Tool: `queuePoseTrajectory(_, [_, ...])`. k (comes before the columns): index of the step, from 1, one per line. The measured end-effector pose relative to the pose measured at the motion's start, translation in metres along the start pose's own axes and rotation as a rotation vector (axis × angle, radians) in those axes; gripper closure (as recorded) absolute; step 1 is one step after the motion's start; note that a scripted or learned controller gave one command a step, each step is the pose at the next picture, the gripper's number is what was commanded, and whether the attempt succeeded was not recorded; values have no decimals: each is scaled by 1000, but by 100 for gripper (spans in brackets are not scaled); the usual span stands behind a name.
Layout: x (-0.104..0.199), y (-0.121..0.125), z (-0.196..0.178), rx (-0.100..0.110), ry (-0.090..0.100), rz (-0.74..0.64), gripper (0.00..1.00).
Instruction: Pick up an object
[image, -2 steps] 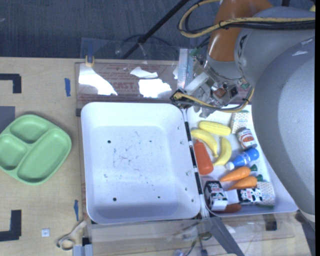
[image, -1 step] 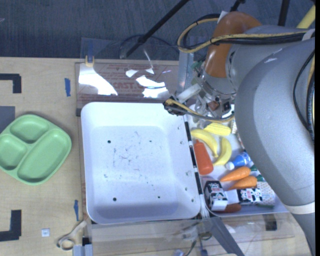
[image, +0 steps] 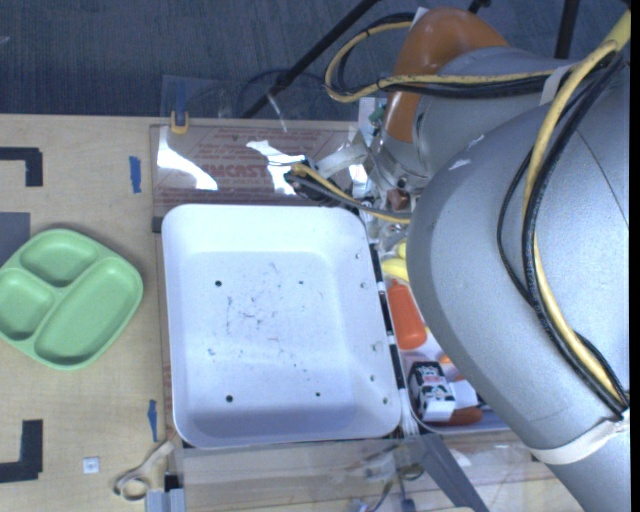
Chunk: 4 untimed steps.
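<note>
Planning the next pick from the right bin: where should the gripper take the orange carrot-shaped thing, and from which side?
Probably across the middle of the orange object, coming straight down. It lies lengthwise along the bin's left wall, narrow enough to span, but the arm hides its right side.

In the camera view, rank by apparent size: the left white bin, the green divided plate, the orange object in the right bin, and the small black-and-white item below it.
1. Left white bin
2. Green plate
3. Orange object, partly hidden by the arm, so its rank against the next is unsure
4. Black-and-white item
</note>
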<state>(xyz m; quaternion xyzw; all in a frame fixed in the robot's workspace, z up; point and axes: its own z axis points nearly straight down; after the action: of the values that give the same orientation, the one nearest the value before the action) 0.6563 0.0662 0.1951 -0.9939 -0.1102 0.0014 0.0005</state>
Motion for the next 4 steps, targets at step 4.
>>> queuePoseTrajectory(4, [-14,61,-46,-1,0,-20,100])
